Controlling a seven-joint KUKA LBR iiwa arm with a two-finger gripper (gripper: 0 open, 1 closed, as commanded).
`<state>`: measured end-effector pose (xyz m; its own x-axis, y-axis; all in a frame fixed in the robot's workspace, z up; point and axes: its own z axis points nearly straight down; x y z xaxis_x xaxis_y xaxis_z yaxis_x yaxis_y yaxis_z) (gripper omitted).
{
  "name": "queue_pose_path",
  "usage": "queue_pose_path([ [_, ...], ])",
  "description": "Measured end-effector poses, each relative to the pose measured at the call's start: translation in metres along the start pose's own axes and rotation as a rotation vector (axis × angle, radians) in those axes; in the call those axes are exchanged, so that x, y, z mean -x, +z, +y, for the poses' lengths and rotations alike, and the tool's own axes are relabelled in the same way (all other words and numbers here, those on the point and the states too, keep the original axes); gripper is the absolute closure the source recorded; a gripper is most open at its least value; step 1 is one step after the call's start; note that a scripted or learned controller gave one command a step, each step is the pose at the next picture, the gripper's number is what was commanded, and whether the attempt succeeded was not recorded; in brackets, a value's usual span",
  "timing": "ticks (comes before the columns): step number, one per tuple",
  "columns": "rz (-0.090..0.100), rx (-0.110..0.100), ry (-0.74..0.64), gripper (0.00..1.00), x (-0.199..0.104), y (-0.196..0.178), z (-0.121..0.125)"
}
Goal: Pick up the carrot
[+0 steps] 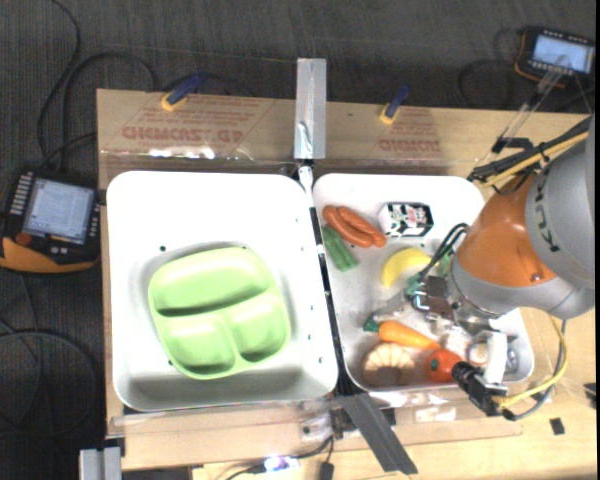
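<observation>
Carrot point(404, 334) lying in right bin point(460, 190), near its front, touching bread roll point(387, 360) and just left of gripper point(442, 308). Fingers' state impossible to tell, hidden under wrist. Lemon point(404, 264) and sausage point(353, 225) farther back. Green tray point(218, 309) in left bin point(140, 198).

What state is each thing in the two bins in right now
carrot: lying flat in the right bin, not gripped
hot dog: lying near the bin's top left
lemon: resting mid-bin
green tray: right side up in the left bin, compartments bare
arm: over the right bin's right side
</observation>
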<state>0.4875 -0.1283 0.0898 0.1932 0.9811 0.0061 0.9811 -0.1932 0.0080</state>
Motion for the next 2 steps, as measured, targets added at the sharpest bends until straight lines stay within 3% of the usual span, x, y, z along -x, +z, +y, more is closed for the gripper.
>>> queue_pose_path([
  [1, -0.012, 0.006, -0.754, 0.0, -0.0059, -0.0003, -0.0003],
  [2, -0.006, 0.006, -0.755, 1.0, -0.0086, -0.0096, -0.0002],
])
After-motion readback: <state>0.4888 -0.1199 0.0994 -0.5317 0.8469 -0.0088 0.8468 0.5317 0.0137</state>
